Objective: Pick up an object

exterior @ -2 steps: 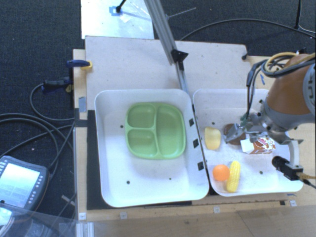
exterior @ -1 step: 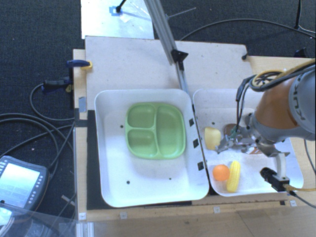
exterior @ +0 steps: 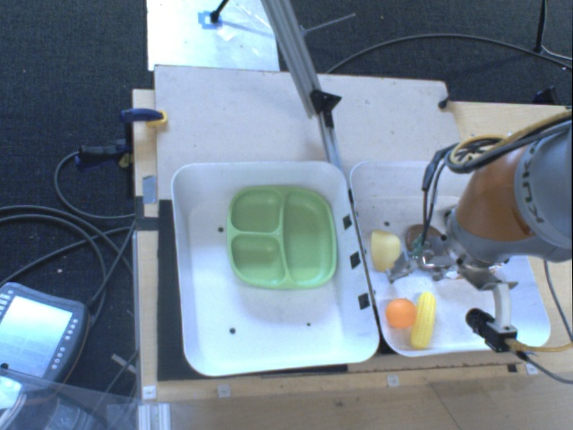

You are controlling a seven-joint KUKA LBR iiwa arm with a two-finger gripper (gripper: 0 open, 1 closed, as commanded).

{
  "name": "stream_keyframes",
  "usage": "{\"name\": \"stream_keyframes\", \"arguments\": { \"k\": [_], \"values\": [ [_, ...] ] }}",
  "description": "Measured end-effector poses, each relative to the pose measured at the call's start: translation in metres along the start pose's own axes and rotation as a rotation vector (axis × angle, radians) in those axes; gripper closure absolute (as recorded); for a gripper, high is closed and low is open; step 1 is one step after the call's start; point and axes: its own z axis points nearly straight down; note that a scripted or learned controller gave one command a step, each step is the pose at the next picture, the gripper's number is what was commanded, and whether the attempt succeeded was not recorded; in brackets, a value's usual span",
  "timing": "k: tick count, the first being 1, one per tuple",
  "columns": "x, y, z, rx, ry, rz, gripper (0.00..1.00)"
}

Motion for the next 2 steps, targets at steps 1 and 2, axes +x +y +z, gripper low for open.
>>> {"name": "stream_keyframes", "arguments": {
  "k": [1,2],
  "values": [
    [0.000,0.001,-0.012,-0.004,0.000,0.001,1.00],
    [0.009,-0.001,-0.063,-0.008,-0.001,-0.005,1.00]
  ]
}}
